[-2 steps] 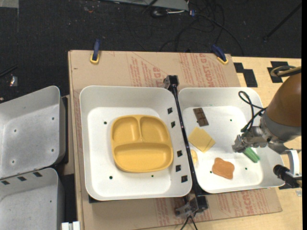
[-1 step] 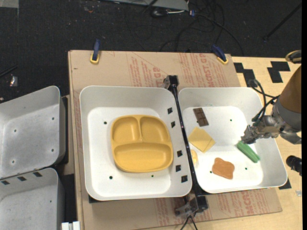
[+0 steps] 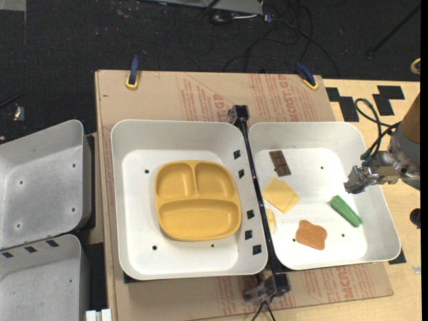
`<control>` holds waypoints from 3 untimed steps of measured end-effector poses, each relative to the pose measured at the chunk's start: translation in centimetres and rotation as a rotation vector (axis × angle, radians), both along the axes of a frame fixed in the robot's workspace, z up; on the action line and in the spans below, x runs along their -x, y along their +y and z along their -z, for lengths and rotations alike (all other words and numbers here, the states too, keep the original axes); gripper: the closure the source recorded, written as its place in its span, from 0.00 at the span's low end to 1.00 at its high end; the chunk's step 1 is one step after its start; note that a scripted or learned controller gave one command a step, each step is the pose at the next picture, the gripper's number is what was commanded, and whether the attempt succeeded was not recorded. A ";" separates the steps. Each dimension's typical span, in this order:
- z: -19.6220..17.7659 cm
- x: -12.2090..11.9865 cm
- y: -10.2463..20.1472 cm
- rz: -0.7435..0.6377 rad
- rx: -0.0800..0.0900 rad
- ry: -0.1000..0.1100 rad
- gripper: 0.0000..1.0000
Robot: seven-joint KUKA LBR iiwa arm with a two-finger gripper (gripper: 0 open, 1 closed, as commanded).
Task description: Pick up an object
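Nothing is picked yet, I'd say: the gripper (image 3: 356,179) hovers at the right bin's (image 3: 348,137) right edge, fingers' gap too small to tell, just above the green block (image 3: 346,210) lying on the floor

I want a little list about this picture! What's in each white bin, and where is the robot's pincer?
left bin: one yellow divided plate
right bin: brown bar, yellow slice, green stick, orange piece
brown bar: near the far side, apart from the rest
yellow slice: close to the divider between the bins
orange piece: near the front edge
pincer: over the right bin's right side, just above the green stick in the picture
in the pincer: nothing seen
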State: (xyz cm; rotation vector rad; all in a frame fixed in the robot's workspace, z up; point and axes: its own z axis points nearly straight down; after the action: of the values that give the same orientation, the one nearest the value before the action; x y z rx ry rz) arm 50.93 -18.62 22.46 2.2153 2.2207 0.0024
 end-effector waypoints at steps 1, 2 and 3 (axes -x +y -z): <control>-0.4 -0.8 4.4 -0.005 -0.003 0.002 1.00; -1.0 -1.5 8.9 -0.006 -0.003 0.003 1.00; 0.0 -2.2 13.8 -0.004 -0.004 0.006 1.00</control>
State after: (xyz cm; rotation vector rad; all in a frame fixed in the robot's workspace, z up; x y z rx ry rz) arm 53.11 -4.85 22.46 2.2150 2.2303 0.0001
